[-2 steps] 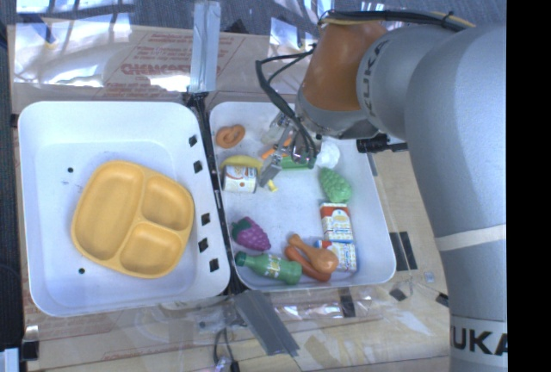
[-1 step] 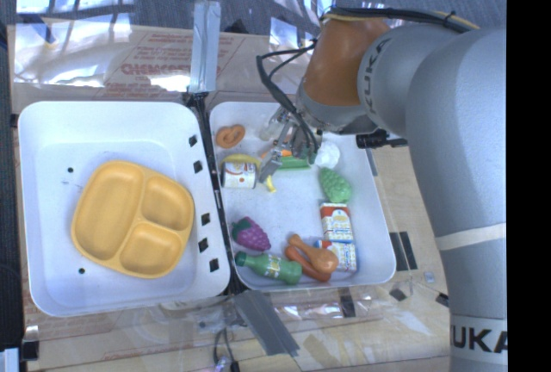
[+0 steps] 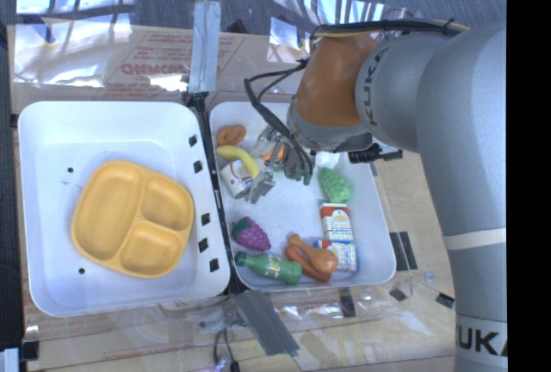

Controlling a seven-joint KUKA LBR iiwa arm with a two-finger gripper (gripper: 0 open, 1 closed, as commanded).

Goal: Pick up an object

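Camera view: gripper (image 3: 267, 175) just beside banana (image 3: 238, 159).

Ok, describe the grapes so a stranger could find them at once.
Look in the right bin, the one crowded with toy food. The grapes lie near its left wall, just above the green bottle at the bottom edge. They are the one purple thing there, a small bumpy cluster.

Bench (image 3: 103, 69), cardboard-covered w/ foil strips at back, carries 2 white bins side by side: left bin (image 3: 43, 146), right bin (image 3: 374, 232).
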